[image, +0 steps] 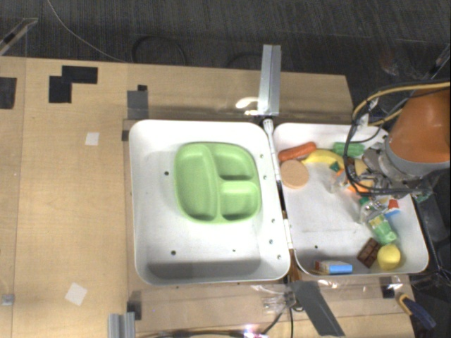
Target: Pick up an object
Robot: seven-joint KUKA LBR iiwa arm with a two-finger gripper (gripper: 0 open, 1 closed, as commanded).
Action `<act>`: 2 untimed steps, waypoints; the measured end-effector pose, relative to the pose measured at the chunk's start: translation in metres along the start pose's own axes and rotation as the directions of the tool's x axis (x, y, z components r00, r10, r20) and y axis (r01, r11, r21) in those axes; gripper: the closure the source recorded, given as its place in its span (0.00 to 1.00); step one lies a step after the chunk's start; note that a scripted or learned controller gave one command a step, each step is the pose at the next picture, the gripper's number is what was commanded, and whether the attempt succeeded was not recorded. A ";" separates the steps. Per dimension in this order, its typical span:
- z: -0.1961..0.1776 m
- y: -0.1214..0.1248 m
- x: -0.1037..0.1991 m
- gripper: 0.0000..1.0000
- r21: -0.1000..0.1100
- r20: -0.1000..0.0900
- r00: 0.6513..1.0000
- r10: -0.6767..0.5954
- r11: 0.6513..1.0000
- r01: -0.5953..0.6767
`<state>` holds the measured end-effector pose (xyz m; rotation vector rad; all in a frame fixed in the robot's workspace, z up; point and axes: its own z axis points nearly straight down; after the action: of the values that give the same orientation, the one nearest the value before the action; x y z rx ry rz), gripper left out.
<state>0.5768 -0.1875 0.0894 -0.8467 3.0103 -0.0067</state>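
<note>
The right bin [317, 217] holds several small items. A red sausage [297, 151], a yellow banana [323, 158] and a tan round disc [295, 175] lie near its far left corner. A yellow lemon [389, 257], a brown block [368, 252] and a blue and orange bar [334, 267] sit along its near edge. The arm, with its orange band [425, 124], hangs over the bin's far right part. My gripper [351, 179] is low among cables beside a green piece [349, 148], just right of the banana. A green and red item [381, 224] lies below it.
The left bin [151, 210] bears a green divided plate [215, 182] near its middle. A metal post [270, 79] stands behind the wall between the bins. Wooden bench surface [63, 210] stretches to the left.
</note>
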 end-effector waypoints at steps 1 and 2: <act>0.000 0.020 -0.030 0.00 0.000 0.000 1.000 0.009 1.000 -0.009; -0.001 0.016 0.013 0.00 0.002 -0.001 1.000 -0.022 1.000 0.022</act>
<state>0.5567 -0.1806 0.0901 -0.8806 3.0013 -0.0104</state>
